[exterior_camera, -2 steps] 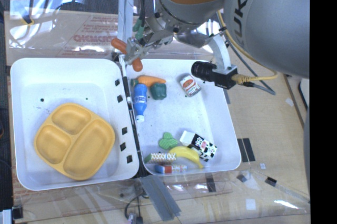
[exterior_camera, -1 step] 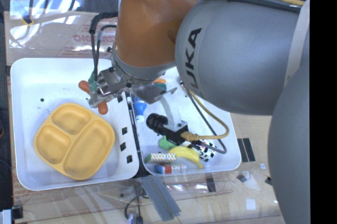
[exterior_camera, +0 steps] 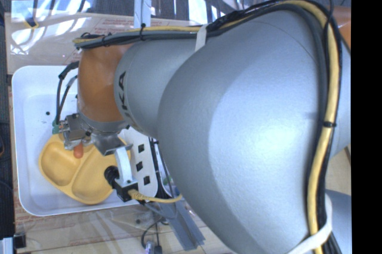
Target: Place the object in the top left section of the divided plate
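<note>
At the far left you see the white bin [exterior_camera: 24,145], smooth plastic with rounded corners and a shallow wall. In its lower part lies the yellow divided plate [exterior_camera: 65,169], glossy, with soft lobed sections parted by low ridges. A small orange object [exterior_camera: 78,152], rounded, sits at the plate's upper edge, just under the gripper [exterior_camera: 74,134], near a ridge; which section it occupies you cannot tell. The metal hardware there hides the claw's tips, so you cannot tell whether they are spread or pinching. Rightward, the orange band [exterior_camera: 98,88] meets the broad, matte grey arm [exterior_camera: 250,127], with a yellow cable [exterior_camera: 325,127] along it.
</note>
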{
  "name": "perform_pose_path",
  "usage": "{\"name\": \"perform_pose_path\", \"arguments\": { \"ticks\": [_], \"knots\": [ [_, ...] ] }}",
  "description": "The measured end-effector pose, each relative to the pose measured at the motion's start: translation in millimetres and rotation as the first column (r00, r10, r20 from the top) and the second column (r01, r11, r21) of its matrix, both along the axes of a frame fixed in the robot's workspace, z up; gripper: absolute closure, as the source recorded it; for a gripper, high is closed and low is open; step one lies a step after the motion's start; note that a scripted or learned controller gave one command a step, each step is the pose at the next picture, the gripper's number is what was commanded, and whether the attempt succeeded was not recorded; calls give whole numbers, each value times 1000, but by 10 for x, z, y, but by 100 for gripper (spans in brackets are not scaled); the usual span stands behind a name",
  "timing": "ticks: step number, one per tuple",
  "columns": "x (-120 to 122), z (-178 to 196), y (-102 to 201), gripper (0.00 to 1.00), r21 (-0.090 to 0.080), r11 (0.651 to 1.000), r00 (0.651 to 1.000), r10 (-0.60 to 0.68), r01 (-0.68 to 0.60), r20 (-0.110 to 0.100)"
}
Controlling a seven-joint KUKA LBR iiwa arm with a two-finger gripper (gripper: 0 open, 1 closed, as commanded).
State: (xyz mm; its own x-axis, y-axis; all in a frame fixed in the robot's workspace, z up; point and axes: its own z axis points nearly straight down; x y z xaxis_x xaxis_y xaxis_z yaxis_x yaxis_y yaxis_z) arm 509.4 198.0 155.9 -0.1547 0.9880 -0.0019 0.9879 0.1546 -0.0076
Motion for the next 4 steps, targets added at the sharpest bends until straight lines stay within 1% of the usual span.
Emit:
{"name": "perform_pose_path", "arguments": {
  "ticks": [1, 2, 3, 4],
  "knots": [
    [403, 305, -344, 100, 1, 998, 998, -68, 68, 5],
    [803, 1004, -118, 100, 1, 987, 987, -163, 163, 4],
    [909, 1137, -1, 100, 1, 997, 997, -83, 83, 5],
    [-48, -83, -62, 100, -2, 941, 941, -338, 338, 0]
  ]
}}
